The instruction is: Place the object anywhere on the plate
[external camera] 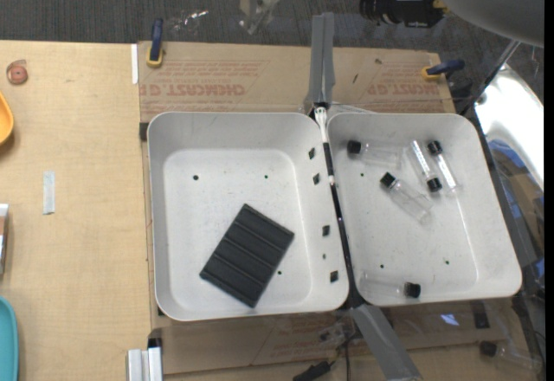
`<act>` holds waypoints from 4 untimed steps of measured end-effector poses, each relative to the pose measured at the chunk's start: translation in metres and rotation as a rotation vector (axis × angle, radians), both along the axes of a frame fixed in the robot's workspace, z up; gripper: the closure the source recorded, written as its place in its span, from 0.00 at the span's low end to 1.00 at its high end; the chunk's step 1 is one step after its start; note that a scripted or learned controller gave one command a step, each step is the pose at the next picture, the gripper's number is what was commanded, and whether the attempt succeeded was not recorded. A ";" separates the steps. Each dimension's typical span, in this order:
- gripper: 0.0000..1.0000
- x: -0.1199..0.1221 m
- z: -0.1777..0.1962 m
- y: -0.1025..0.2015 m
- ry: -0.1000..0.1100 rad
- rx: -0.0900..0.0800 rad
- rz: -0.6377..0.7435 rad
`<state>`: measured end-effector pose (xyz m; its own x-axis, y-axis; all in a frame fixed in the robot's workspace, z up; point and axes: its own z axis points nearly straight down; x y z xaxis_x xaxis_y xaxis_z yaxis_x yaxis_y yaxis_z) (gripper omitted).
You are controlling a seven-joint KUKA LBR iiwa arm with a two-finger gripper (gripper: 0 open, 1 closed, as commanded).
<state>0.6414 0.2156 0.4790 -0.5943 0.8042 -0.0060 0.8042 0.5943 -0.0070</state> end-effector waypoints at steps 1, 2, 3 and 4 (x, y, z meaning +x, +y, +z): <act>1.00 0.001 0.008 0.000 0.001 -0.001 0.000; 1.00 0.002 0.015 0.001 0.001 -0.003 0.001; 1.00 0.003 0.022 0.001 0.002 -0.004 0.001; 1.00 0.004 0.030 0.001 0.003 -0.006 0.001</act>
